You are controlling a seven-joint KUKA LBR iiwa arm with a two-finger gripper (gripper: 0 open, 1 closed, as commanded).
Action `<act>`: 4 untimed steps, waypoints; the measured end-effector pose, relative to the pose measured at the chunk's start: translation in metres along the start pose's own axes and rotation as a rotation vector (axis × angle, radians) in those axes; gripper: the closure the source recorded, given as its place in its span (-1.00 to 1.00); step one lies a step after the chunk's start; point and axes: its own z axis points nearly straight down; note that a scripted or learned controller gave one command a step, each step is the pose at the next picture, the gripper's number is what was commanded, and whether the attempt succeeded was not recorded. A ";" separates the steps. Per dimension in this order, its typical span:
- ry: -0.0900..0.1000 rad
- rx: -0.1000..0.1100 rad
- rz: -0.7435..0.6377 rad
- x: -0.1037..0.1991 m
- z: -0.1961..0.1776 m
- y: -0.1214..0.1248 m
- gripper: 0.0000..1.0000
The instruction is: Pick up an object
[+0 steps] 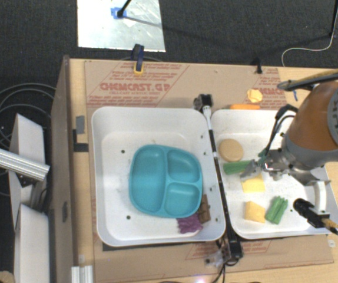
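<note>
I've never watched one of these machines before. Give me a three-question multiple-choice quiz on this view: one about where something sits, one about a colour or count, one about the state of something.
1. Where does the divided plate lie?
A. in the left bin
B. in the right bin
C. on the bare cardboard outside the bins

2. What colour is that plate?
A. red
B. teal blue
C. black

3. How does the tan round piece lie in relation to the pincer?
A. clamped in the pincer
B. lying on the bin floor, apart from the pincer
C. stacked on the plate

Answers:
1. A, the plate rests inside the left bin, its purple and brown bits at its lower edge.
2. B, all its compartments are teal blue.
3. B, it lies on the floor of the right bin, with a green piece between it and the pincer.
</note>
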 end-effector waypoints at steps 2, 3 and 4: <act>-0.004 -0.007 0.003 -0.001 0.034 -0.002 1.00; -0.008 -0.016 0.002 -0.027 -0.034 0.059 1.00; -0.005 -0.010 0.002 -0.050 -0.071 0.078 1.00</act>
